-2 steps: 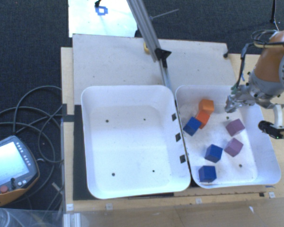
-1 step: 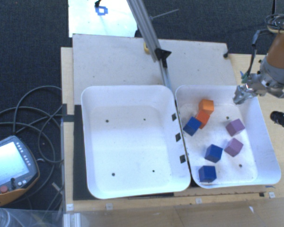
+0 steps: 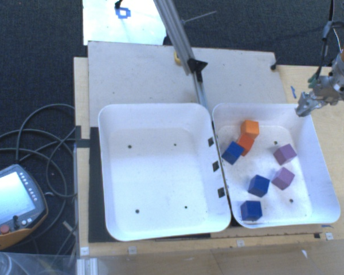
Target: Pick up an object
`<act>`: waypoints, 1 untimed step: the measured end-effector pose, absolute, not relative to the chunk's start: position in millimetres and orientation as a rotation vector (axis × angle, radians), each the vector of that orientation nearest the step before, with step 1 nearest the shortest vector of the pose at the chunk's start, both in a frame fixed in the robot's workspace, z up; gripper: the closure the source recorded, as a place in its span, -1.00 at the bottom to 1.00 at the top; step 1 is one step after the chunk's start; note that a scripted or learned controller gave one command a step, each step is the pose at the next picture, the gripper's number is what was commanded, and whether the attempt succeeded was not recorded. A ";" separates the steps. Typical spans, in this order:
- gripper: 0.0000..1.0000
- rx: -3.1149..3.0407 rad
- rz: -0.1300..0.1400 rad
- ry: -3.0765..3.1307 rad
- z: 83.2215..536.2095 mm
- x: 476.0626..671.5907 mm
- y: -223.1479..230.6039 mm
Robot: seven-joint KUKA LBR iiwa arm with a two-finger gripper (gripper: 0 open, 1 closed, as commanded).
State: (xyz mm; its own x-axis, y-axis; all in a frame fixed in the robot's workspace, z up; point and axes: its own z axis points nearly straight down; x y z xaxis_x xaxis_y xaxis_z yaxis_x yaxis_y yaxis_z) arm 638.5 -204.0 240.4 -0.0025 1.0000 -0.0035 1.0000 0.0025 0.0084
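The right bin point(image 3: 324, 171) holds several small blocks. An orange cube point(image 3: 250, 128) sits on top of a red-orange block point(image 3: 246, 144) near the bin's back left. Three blue cubes lie there: one point(image 3: 233, 152) beside the orange pair, one point(image 3: 258, 185) in the middle, one point(image 3: 251, 210) at the front. Two purple cubes point(image 3: 285, 153) point(image 3: 283, 178) rest toward the right. My gripper point(image 3: 305, 107) hangs at the bin's back right rim, above and apart from all the blocks, with nothing visible between its fingers.
The left bin point(image 3: 112, 171) stands beside the right one, with black tabs along the shared wall. A metal rod point(image 3: 175, 27) slants across the back board. Cables and a teach pendant point(image 3: 14, 202) lie on the floor at left.
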 end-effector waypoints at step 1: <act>1.00 2.213 0.003 2.223 248.5 639.7 -203.9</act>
